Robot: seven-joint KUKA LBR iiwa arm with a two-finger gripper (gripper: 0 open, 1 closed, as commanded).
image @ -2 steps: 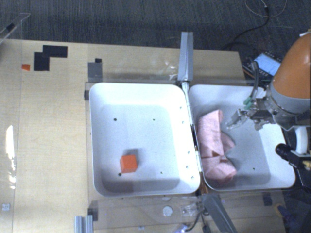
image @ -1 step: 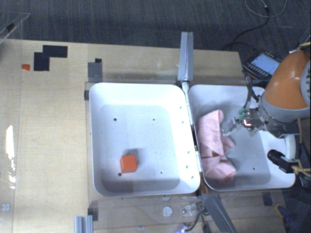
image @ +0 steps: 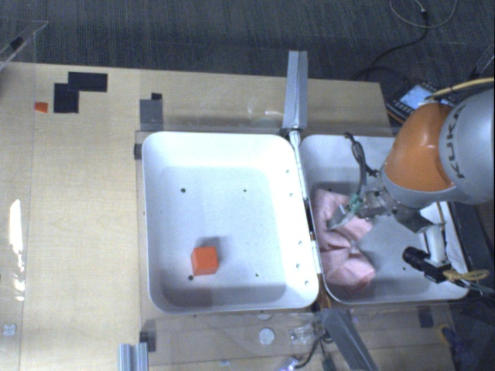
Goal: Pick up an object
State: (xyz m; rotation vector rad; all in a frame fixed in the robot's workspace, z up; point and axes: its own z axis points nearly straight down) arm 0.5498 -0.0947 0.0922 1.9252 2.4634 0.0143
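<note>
A crumpled pink cloth lies along the left side of the right bin. My gripper is low over the upper part of that cloth, with the grey and orange arm reaching in from the right. The fingertips sit at the cloth's surface, and the view does not tell how they stand. A small orange block rests in the lower left part of the left bin, far from the gripper.
A metal divider post stands behind the seam between the two bins. Black marker patches and a small orange square lie on the wooden bench at the far left. Cables run behind the right bin.
</note>
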